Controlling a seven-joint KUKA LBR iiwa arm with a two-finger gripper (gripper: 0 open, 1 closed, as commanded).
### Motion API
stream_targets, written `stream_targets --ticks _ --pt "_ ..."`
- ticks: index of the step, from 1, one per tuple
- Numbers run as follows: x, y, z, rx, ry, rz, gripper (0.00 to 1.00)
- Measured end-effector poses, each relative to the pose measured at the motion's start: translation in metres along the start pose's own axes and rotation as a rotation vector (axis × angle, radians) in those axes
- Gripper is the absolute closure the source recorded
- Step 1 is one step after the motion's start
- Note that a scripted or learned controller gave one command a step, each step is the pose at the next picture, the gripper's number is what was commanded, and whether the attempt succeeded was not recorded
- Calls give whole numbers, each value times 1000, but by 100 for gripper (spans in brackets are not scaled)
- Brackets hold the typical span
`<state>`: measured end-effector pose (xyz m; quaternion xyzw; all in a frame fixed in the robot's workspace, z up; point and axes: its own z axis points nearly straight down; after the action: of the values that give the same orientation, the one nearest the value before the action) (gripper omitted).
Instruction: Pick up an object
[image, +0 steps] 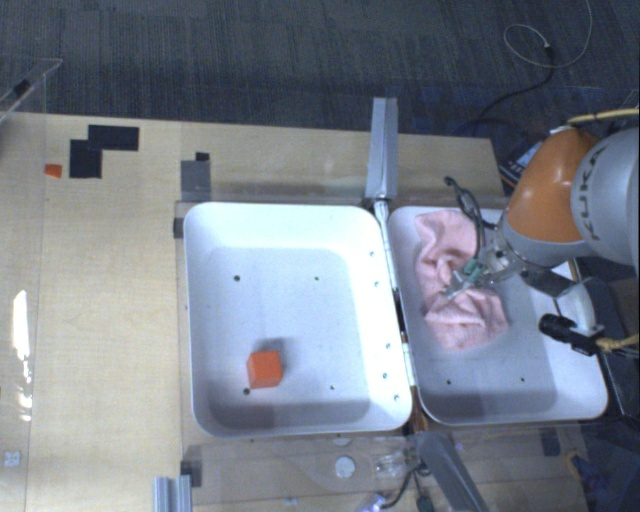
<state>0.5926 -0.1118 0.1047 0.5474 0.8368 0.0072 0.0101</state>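
Pink cloth (455, 280): crumpled in right bin (520, 395), upper left part. End effector (468, 282): directly over cloth, touching it; finger state not discernible. Orange block (265, 369): left of cloth, in left bin (290, 240).

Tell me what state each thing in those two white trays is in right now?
Pink cloth: crumpled in a heap in the right bin.
Orange block: resting alone on the floor of the left bin, untouched.
Gripper: down on the cloth's middle.
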Motion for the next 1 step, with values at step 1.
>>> stream_targets --ticks 1 --pt "0 0 0 0 0 0 0"
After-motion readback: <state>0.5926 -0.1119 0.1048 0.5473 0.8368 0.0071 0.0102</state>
